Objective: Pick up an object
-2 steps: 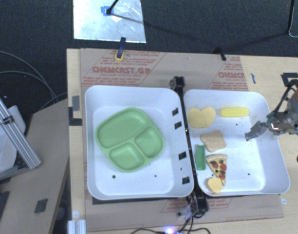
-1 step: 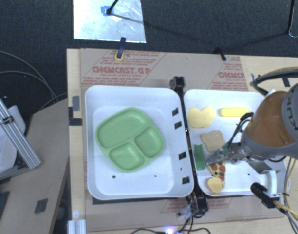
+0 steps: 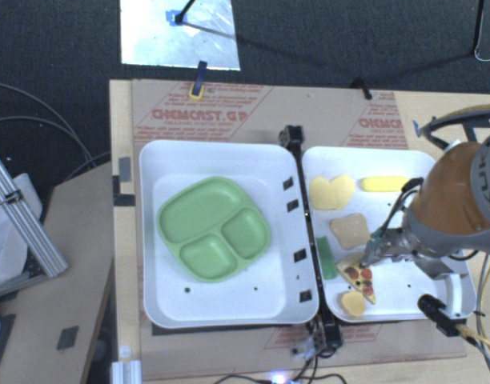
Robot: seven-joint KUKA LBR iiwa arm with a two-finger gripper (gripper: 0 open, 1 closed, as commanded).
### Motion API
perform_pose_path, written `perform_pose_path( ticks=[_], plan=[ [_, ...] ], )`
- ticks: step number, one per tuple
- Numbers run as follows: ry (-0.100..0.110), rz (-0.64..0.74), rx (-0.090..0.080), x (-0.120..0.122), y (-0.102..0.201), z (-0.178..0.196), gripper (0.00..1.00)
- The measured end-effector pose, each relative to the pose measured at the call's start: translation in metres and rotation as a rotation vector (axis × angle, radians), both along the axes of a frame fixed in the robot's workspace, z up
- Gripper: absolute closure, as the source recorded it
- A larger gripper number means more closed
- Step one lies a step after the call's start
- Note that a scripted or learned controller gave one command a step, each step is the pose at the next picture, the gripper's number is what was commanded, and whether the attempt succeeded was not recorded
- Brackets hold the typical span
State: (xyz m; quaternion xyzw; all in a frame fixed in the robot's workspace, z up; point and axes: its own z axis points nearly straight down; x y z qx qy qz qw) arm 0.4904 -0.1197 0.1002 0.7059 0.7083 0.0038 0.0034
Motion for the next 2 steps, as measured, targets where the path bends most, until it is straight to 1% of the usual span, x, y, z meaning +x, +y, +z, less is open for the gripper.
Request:
perform_pose_path(
  ticks=[1,2],
  plan=[
    [0.0,0.012,0.003,-0.002,0.111,0.089,1.0],
    [-0.003,0.002,-0.002,-0.002,0.086,0.203,1.0]
  ],
)
